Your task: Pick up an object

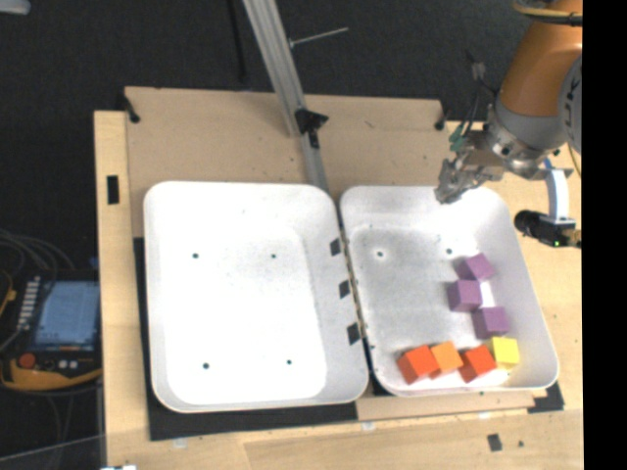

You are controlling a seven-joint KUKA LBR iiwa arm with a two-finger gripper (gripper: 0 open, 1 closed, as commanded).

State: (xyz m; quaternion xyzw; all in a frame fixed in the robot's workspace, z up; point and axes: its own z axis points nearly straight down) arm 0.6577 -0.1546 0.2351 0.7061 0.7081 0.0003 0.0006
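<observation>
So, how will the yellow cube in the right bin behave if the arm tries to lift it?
The yellow cube looks rigid with flat faces, so it should probably not roll. It seems small, likely light. It sits against a red block near the bin wall, so it may be awkward to grasp cleanly.

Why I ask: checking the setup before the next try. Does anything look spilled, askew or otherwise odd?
Nothing stands out. The purple blocks, orange blocks, red block and yellow block all sit inside the right bin, crowded into its near corner.
</observation>
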